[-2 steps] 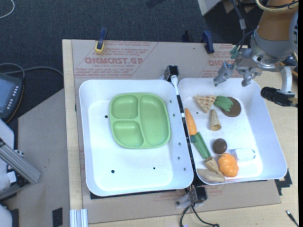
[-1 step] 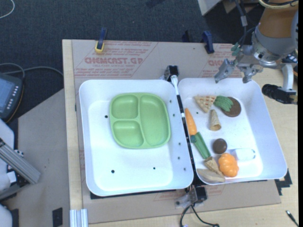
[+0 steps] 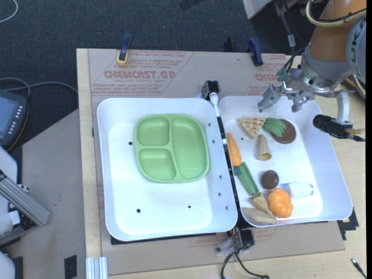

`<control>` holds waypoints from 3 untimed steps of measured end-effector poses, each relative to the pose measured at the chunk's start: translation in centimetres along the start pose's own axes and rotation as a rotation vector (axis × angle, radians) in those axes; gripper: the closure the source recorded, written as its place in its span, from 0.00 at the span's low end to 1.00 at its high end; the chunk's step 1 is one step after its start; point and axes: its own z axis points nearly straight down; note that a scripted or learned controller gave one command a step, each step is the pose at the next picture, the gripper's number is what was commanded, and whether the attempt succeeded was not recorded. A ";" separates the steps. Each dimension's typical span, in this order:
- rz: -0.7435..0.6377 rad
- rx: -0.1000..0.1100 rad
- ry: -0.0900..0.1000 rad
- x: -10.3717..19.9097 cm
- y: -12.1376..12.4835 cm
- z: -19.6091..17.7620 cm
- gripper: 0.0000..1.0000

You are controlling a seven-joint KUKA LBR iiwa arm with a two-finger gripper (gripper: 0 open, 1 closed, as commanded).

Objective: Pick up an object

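Hand: the two-finger hand [image 3: 284, 100] hangs over the far edge of the right bin, fingers spread apart with nothing between them.
Arm: the grey arm [image 3: 334, 45], with its orange band above the wrist, reaches in from the right above the worktop's far right corner.
Right bin: the shallow white right bin [image 3: 331, 173] holds all the loose toy food.
Nearest the hand: a tan waffle wedge [image 3: 251, 125] lies just below the open fingers, beside a brown disc topped with green [image 3: 282, 129].
Middle of the bin: a pale cone [image 3: 264, 147] lies below the wedge; an orange carrot [image 3: 233, 149] lies along the bin's left wall, with a green vegetable stick [image 3: 247, 178] just nearer the camera.
Near end of the bin: a dark brown round piece [image 3: 269, 179], an orange fruit [image 3: 279, 202], a beige flat piece [image 3: 258, 215] touching the fruit, and a white piece [image 3: 299, 189] hard to tell from the bin floor.
Left bin: the left bin [image 3: 116, 202] carries a green divided plate [image 3: 172, 147] with three compartments.
Worktop: the worktop [image 3: 174, 68] is covered with a printed brown sheet held at the far edge by a yellow clamp [image 3: 123, 52] and a blue clamp [image 3: 254, 50].
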 end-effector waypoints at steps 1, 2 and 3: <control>0.000 0.001 0.000 -0.8 -0.2 4.8 0.00; -0.003 -0.008 -0.005 -0.4 0.5 10.4 0.00; -0.003 -0.016 -0.008 -0.7 0.9 10.6 0.00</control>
